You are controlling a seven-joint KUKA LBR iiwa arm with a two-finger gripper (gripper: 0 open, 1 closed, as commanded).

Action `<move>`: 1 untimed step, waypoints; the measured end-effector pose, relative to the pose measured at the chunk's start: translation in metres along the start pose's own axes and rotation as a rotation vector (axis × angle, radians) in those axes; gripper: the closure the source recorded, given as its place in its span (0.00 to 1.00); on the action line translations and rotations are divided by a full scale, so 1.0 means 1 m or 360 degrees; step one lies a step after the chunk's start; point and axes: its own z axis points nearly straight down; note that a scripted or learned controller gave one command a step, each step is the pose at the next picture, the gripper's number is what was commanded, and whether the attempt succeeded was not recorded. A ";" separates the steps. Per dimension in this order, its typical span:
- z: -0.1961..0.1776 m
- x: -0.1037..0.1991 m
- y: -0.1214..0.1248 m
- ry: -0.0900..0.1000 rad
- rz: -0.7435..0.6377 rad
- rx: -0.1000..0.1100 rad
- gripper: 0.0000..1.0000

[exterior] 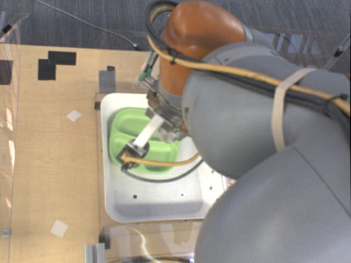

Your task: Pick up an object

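A bright green moulded object with rounded hollows lies in the upper left part of the white bin. My gripper hangs below the orange wrist band, right over the green object's right side and very close to it. The wrist and bracket hide where the gripper meets the object, so contact cannot be judged. The arm's grey body covers the bin's right side.
The bin's near floor is bare white with small holes. The tan bench stretches to the left, with black marks at its back and a clear wall along its left edge. A grey bracket stands at the bin's back corner.
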 end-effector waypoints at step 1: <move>0.072 -0.014 -0.017 -0.0008 0.0390 0.0003 1.00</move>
